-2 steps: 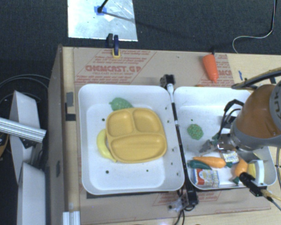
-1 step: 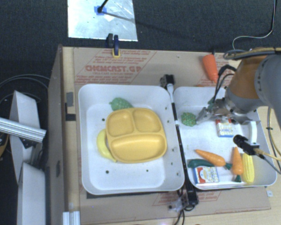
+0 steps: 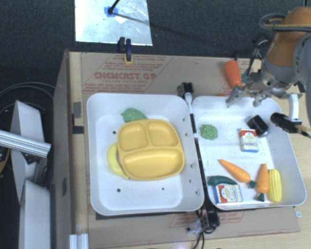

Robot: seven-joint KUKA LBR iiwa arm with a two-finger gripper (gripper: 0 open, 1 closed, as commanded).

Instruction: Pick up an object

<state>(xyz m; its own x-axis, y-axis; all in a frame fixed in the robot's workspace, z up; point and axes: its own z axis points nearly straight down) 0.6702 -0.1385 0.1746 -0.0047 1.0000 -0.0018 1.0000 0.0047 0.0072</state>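
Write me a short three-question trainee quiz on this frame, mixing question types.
1. True or false: the yellow divided tray lies in the left bin.
2. Multiple choice: the corn cob lies in the right bin at its A) far left corner, B) near right corner, C) centre.
3. Fill in: the gripper hangs over the far edge of the right bin, and the orange object beside it lies ____ the bins.

Key: 1 true; 2 B; 3 outside. The green broccoli piece and the two carrots are in the right bin too.
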